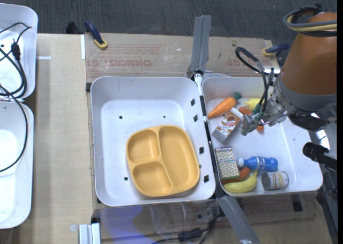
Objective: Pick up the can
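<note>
Can point(275, 180) lies in right bin's point(305, 152) near corner; gripper point(252, 122) hovers mid-bin, seemingly over small carton point(226, 126), finger spacing unclear.

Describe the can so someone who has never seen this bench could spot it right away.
Look in the right bin, the one crowded with toy food. Go to its near right corner, just below the blue bottle and right of the banana. The can lies there on its side, a short silver cylinder with a dark label.

Yellow divided plate point(160, 161) in left bin point(107, 130), can point(275, 180) in right bin point(300, 157)
</note>
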Controlling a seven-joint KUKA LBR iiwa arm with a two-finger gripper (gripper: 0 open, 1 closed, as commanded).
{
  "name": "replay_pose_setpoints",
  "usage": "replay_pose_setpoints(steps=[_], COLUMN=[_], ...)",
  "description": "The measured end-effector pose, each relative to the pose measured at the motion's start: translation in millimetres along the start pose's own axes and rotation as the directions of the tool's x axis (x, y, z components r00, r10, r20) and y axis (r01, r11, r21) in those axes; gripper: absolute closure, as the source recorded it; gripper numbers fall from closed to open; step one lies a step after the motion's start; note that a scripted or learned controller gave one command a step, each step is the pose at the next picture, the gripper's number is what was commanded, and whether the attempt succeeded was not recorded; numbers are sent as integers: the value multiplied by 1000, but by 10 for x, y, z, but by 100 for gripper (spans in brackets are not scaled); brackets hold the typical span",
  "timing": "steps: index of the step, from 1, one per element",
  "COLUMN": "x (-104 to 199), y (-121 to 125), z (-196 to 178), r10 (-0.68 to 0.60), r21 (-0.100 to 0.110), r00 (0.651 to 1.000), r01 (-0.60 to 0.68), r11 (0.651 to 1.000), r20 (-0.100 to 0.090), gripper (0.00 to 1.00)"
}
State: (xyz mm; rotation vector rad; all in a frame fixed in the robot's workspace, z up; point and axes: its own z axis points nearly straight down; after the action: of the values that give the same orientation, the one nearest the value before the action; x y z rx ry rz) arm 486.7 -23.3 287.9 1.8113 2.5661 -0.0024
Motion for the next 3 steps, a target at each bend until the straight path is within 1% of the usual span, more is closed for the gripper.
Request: replay_pose_setpoints(steps=[1, 2, 3], x=[1, -361, -522], y=[0, -195, -219], z=[0, 978, 974], r10=[0, 8, -175], r21=[0, 3, 1], r00=[1000, 1000, 985], r01=[0, -8, 175], r11=[1000, 1000, 985], r20=[0, -2, -2], gripper=[0, 0, 0])
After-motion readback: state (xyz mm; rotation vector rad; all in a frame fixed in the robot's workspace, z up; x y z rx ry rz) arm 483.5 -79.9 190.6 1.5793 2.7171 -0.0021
